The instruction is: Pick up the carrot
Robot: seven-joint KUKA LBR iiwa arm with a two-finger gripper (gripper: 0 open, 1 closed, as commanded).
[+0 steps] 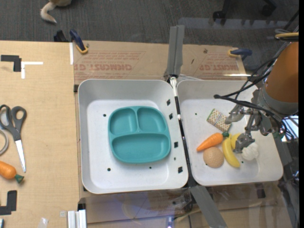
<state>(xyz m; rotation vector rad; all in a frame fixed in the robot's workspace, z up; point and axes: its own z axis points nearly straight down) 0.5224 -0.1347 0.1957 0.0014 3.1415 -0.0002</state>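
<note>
The orange carrot lies in the right bin, left of centre, with its tip pointing to the lower left. My gripper hangs over the same bin, to the right of the carrot and apart from it. It is open, and nothing sits between its fingers. One fingertip is near a patterned square sponge; the other is above the banana.
A brown egg touches the carrot's lower side, and a white lump lies right of the banana. The left bin holds a teal divided plate. Scissors and a second carrot lie on the bench at far left.
</note>
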